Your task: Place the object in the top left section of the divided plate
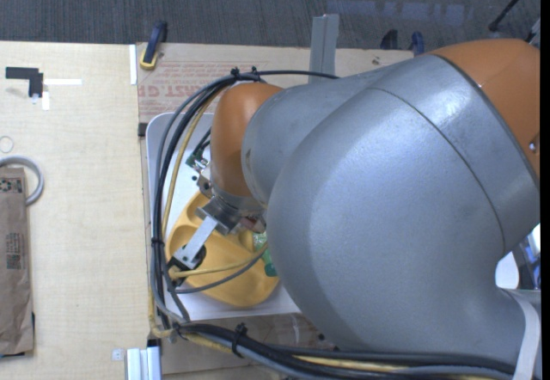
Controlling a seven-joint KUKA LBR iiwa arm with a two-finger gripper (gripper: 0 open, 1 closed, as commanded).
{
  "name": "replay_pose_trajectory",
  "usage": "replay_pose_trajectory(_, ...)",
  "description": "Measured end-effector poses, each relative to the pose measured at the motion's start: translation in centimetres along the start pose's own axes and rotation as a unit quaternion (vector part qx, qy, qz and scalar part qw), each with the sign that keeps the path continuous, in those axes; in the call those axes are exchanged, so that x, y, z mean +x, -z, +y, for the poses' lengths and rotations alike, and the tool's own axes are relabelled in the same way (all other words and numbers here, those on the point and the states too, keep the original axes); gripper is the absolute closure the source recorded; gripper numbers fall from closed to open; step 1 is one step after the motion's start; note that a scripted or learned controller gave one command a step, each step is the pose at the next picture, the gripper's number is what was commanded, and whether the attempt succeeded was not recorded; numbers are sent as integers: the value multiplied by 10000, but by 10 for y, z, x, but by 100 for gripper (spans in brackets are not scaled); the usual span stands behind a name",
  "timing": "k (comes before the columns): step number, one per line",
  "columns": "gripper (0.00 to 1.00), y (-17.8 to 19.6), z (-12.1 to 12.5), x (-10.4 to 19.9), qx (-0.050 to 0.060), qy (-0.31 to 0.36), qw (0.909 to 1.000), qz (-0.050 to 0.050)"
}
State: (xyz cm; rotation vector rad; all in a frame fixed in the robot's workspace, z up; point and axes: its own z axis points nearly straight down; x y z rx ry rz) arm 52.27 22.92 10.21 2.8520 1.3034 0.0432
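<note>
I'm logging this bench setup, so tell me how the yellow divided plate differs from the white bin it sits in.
The yellow divided plate is mustard yellow with curved edges, while the white bin is pale with straight walls and a rounded corner. The plate is the smaller one, lying inside the bin, which surrounds it. The plate is mostly covered by the arm and cables; the bin shows a bare left wall. Both are shallow.
</note>
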Motion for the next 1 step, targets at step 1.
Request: replay_pose_trajectory(1,100,71,9,5,67,-1354,9907,-145)
